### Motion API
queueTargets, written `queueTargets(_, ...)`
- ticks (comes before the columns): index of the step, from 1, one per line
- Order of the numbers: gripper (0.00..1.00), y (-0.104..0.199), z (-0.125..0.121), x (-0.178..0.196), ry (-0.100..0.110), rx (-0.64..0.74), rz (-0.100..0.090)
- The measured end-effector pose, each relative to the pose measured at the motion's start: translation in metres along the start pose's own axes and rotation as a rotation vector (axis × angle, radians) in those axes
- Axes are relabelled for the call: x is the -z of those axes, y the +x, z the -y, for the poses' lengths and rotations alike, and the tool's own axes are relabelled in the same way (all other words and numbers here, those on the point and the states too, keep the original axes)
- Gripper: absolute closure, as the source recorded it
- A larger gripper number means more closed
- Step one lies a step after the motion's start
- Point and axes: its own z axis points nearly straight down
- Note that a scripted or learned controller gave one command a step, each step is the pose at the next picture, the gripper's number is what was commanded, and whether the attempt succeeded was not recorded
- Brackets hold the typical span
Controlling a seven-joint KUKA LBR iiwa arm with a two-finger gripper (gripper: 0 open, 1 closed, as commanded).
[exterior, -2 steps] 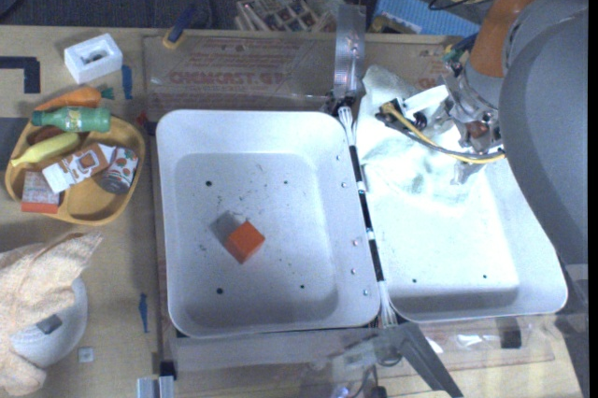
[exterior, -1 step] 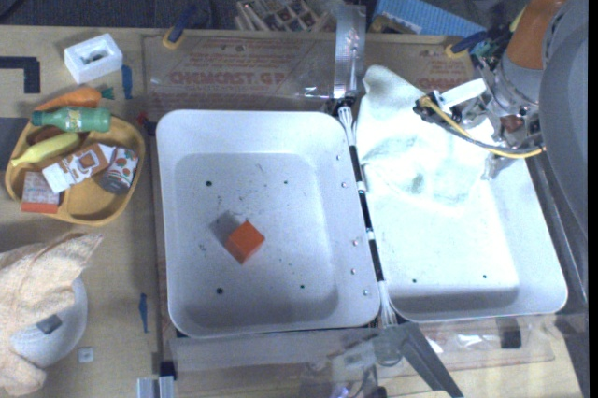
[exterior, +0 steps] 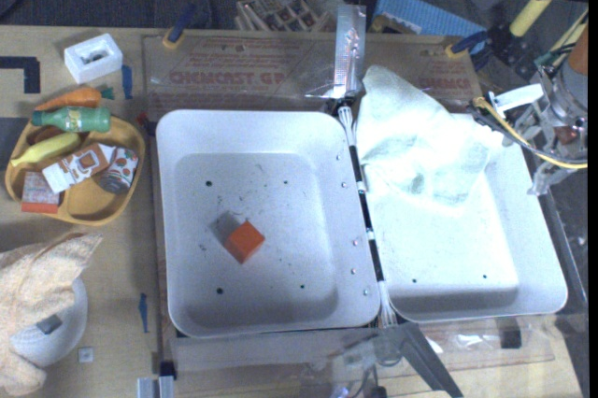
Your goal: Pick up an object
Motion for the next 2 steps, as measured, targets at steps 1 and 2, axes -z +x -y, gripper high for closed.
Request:
queueTargets(1,0.0,-0.044,0.009,-0.107,0.007,0.055,-0.011)
queueTargets(2,0.0,-0.124,0.019,-0.053,0.002,0.076,0.0)
